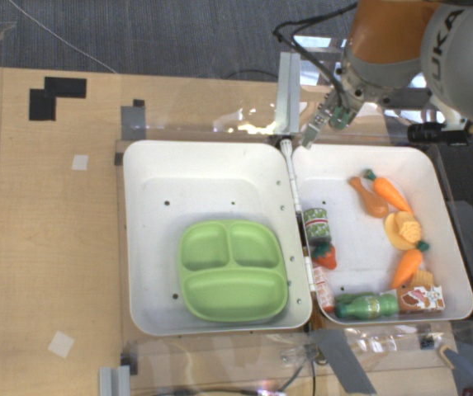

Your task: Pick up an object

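Observation:
My gripper [309,136] hangs over the back rim of the right bin [434,172], near the divider between the two bins, and nothing shows in it. The right bin holds toy food. A green-labelled can [315,223] and a strawberry [325,256] lie along its left wall. An orange carrot [390,192] and a brown drumstick [368,198] lie at the back. A yellow corn piece [403,231] and a second carrot [407,266] sit on the right. A green bottle [366,305] and a small carton [423,298] rest at the front wall.
The left bin [153,180] carries a green divided plate [232,271] at its front. A grey metal post [288,93] stands behind the divider, close to the gripper. Black markers [54,96] lie on the wooden bench at the far left.

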Available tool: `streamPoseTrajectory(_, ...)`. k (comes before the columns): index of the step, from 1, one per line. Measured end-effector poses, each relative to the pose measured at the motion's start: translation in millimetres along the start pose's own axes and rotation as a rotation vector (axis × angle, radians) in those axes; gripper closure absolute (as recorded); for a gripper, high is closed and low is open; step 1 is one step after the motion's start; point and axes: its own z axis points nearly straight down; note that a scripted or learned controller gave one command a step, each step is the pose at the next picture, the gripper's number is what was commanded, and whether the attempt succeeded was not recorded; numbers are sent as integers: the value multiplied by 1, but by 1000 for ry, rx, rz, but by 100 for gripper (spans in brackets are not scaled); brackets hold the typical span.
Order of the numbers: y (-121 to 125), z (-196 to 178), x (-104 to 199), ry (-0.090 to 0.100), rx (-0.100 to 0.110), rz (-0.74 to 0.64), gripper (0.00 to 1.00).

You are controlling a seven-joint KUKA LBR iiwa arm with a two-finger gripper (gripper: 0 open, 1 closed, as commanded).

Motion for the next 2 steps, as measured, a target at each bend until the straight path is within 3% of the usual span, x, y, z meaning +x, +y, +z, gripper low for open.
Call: streamPoseTrajectory(2, 2, -31, -4, -21, -14, -7, 100)
